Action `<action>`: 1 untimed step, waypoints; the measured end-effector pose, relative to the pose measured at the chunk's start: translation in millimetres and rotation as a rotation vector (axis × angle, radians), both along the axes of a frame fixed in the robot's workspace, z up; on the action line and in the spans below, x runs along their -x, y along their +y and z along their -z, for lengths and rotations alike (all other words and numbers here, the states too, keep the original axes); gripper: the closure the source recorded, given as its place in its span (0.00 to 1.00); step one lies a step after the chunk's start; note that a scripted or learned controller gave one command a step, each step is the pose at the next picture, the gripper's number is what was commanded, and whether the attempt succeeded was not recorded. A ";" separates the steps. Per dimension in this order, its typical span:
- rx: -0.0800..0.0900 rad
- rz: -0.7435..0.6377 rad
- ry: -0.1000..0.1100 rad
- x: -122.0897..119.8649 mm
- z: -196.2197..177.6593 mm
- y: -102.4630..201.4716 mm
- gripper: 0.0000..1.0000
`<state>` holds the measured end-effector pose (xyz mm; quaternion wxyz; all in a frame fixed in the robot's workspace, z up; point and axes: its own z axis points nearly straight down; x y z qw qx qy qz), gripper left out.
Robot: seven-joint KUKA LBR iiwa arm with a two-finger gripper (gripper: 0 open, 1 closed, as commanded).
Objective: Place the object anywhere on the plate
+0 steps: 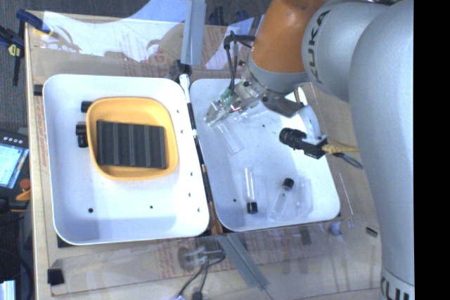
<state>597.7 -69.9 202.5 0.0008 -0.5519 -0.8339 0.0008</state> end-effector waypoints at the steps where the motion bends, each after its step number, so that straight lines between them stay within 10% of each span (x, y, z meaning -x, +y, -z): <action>1: 0.000 -0.248 -0.003 3.6 -62.4 20.9 1.00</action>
